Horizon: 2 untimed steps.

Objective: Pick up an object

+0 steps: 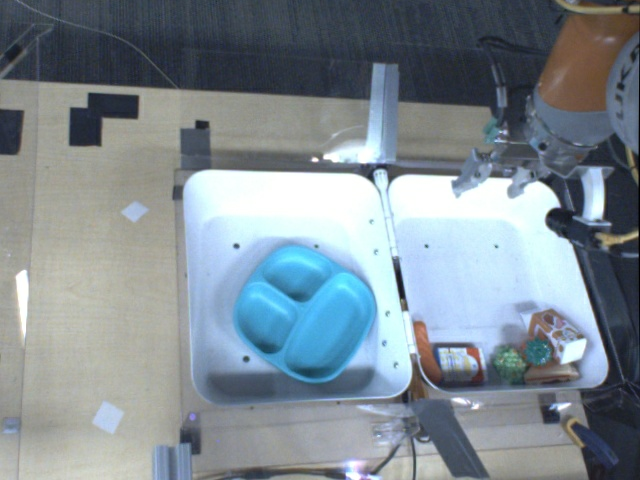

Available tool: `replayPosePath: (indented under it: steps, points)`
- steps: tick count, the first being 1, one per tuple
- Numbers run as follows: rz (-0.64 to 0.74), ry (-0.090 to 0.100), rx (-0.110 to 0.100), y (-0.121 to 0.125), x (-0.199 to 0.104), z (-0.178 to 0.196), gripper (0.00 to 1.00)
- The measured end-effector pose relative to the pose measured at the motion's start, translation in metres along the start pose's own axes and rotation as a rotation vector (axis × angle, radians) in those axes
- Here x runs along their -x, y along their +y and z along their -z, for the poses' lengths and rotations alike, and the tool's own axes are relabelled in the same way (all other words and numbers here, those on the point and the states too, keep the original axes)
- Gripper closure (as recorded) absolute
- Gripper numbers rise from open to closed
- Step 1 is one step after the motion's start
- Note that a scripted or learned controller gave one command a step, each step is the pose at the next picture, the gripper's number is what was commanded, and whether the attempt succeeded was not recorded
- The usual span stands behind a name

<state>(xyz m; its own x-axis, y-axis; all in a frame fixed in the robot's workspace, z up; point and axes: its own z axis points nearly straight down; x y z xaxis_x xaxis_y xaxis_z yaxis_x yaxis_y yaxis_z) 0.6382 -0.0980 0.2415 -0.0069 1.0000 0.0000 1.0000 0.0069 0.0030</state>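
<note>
My gripper (494, 182) hangs above the far edge of the right bin (480, 258), fingers spread open with nothing between them. Along that bin's near edge lie several small objects: an orange-and-red packet (453, 362), a green knobbly item (511, 365), and a small brown-and-white house-shaped box (556, 336). They sit well below and in front of the gripper. A blue three-part dish (305, 311) rests in the left bin (220, 268).
A metal post (384, 113) stands at the back where the two bins meet. The arm's orange band (585, 63) rises at the upper right. Cables run along the right bin's right side (600, 238). Black markers lie on the bench at the far left (100, 116).
</note>
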Motion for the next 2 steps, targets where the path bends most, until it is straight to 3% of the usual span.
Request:
replayPosePath:
  steps: [1,2]
  points:
    - [-0.02,0.001,-0.001,-0.091,-0.014,-0.063,0.0]
    - [-0.061,0.0,0.011,-0.147,-0.012,-0.151,0.0]
